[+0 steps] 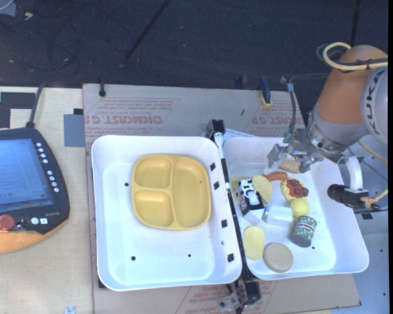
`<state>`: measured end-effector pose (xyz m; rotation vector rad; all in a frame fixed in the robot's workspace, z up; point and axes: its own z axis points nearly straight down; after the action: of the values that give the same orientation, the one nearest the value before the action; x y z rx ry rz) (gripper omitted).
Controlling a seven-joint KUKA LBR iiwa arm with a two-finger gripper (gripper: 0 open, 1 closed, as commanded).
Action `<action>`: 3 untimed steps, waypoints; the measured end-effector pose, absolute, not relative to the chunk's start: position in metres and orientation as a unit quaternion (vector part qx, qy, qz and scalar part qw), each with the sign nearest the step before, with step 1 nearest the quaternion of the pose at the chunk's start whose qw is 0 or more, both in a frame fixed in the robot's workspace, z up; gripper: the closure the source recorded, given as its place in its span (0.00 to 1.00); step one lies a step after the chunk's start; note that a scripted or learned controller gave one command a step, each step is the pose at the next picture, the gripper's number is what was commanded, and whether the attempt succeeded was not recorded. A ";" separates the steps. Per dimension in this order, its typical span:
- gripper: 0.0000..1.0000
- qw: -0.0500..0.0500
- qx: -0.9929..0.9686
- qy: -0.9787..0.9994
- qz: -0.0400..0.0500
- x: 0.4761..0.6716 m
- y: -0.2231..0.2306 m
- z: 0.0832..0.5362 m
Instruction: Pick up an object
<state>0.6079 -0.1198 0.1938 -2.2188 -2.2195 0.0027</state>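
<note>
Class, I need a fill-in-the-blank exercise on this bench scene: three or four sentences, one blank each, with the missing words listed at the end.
1. The yellow plate with three sections lies in the ____ bin.
2. The small green can lies in the ____ bin.
3. The hand hovers over the ____ edge of the right bin.
4. The tablet with the lit screen sits to the ____ of both bins.

Missing words: left; right; far; left

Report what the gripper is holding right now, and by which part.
It cannot be told. The gripper hangs over the back of the right bin, above the toy food, and no object is visible in it.
</note>
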 end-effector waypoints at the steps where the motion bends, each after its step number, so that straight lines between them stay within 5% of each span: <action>1: 0.00 -0.005 -0.704 -0.710 -0.006 0.601 -0.058 0.356; 2: 0.00 0.001 -0.704 -0.711 -0.002 0.550 0.024 0.392; 3: 0.00 0.001 -0.703 -0.711 -0.001 0.535 0.120 0.415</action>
<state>0.5350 0.1197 0.4153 -2.2078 -2.2317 -0.0022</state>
